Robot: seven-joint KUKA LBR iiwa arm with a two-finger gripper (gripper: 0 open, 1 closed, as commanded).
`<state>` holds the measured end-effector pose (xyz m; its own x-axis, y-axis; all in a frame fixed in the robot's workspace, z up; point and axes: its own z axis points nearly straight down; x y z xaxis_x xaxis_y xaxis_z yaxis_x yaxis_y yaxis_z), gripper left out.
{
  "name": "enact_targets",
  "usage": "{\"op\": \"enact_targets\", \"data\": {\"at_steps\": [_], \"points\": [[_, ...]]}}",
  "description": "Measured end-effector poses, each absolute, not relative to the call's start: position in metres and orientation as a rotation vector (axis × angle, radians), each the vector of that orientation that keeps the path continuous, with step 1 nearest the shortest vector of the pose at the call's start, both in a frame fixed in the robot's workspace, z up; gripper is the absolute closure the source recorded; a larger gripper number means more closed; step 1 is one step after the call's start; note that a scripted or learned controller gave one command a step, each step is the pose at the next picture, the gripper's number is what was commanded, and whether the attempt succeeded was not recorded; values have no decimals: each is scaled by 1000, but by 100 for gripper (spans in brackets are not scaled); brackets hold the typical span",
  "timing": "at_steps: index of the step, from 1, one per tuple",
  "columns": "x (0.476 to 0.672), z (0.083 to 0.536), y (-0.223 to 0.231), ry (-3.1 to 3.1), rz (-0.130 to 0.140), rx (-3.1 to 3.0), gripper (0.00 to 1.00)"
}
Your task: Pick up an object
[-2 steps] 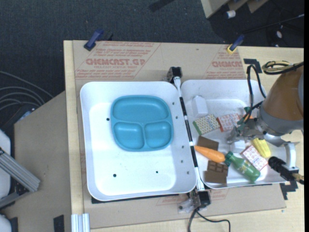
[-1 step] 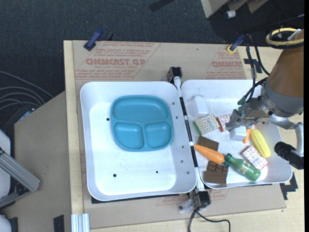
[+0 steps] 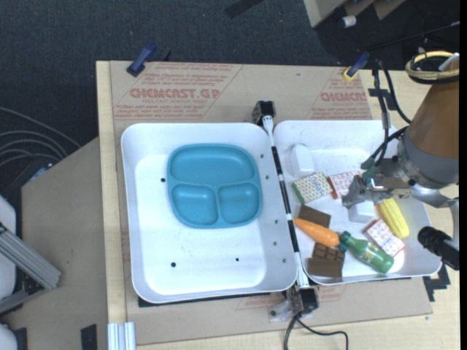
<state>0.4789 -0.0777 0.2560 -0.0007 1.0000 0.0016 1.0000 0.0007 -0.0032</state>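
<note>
On the worktop (image 3: 109, 195), the left bin (image 3: 146, 254) holds a blue divided plate (image 3: 214, 184) at its centre. In the right bin (image 3: 321, 133), a toy carrot (image 3: 317, 231), chocolate bar (image 3: 326, 261) and green bottle (image 3: 365, 251) lie toward six o'clock, a corn cob (image 3: 394, 217) at three. The pincer (image 3: 360, 194) hangs low at the centre; I cannot tell how it is set.

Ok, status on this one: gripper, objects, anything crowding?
Gripper low in right bin, nothing seen held. Corn cob beside it. Carrot, green bottle crowd nearby. Blue tray in left bin.
</note>
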Motion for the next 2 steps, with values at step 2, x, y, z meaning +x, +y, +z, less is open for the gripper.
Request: {"op": "enact_targets", "data": {"at_steps": [2], "points": [[479, 281, -133, -2220, 2, -2220, 100]]}}
